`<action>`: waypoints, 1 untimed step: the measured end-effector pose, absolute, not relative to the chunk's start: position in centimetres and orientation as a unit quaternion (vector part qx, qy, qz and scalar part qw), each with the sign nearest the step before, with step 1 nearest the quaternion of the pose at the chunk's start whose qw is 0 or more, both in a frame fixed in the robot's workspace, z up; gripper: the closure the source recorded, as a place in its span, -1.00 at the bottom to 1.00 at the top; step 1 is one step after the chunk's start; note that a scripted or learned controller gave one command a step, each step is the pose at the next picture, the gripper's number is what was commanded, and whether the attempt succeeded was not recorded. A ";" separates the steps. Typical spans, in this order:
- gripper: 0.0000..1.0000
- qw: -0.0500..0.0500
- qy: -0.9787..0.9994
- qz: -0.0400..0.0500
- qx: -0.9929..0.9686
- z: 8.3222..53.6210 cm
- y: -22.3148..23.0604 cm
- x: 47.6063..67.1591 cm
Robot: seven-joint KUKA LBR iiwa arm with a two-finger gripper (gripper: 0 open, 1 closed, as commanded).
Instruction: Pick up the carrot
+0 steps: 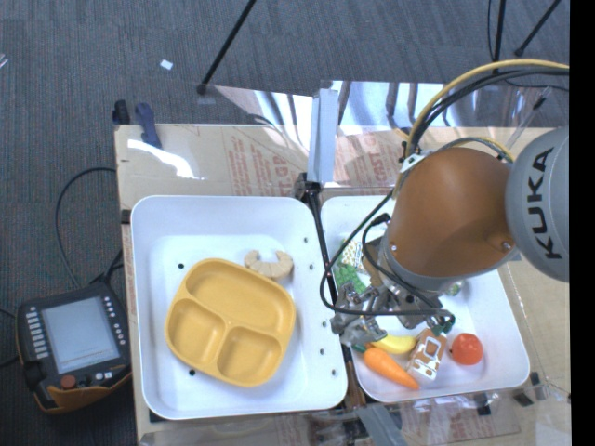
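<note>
The carrot [390, 367] lies on the floor of my right bin [514, 342], near that bin's front left corner, orange body slanting from upper left to lower right with a bit of green at its upper left end. Just above it, touching or nearly so, sits a small yellow piece [398, 344], and just to its right a small orange and white block [428, 355]. Further right in the same bin, apart from these, rests a red tomato [467, 348]. Some green leafy item [350, 273] shows behind, near the bin's left wall.

My end effector [372, 316] hangs over the left side of this bin, just above and slightly left of the carrot. Cables and dark metal parts crowd it, so I cannot tell whether it is released or clenched, and I see nothing clearly gripped in it. My orange band [451, 216] bulks over the middle of the bin, with the grey link [556, 203] running off to the right.

In the left bin [149, 240] a yellow divided plate [231, 321] lies tilted, and a pale croissant [270, 264] rests just beyond its far edge. Both bins sit side by side on the worktop [232, 161]. A teach pendant [72, 344] lies on the floor to the left
</note>
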State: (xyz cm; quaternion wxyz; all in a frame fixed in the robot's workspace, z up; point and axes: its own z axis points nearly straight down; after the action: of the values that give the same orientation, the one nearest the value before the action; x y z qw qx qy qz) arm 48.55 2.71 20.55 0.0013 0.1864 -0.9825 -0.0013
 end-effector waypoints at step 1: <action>-1.00 0.001 -0.982 -0.001 0.186 20.5 2.7 48.5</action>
State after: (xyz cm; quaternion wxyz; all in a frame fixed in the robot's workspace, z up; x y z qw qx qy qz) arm 48.54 2.71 20.54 0.0015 0.1863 -0.9825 -0.0014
